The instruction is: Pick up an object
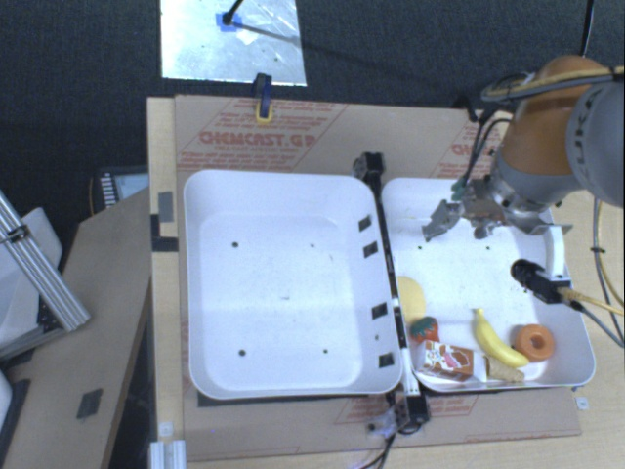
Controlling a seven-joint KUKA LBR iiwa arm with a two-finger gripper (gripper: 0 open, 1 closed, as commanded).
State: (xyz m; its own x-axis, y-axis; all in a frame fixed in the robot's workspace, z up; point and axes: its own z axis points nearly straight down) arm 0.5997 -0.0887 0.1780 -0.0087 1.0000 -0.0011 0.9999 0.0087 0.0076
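My gripper (461, 223) hangs over the far part of the right bin (439, 267), under the grey arm with its orange band (547, 115). Its two grey fingers (438, 221) stand apart, open, with nothing between them. The objects lie along the bin's near edge, well apart from the gripper: a yellow banana (496, 338), an orange ring (534, 342), a red-and-white box (447, 360), a small red-and-teal item (423, 329) and a pale yellow round piece (412, 295). A tan piece (505, 369) lies under the banana's near end.
The left bin (283, 281) adjoins the right one along a black-clipped divider (383, 262). A black fitting with a cable (535, 277) sticks out of the arm over the right bin's right side. A foil sheet (232, 25) lies beyond the bench.
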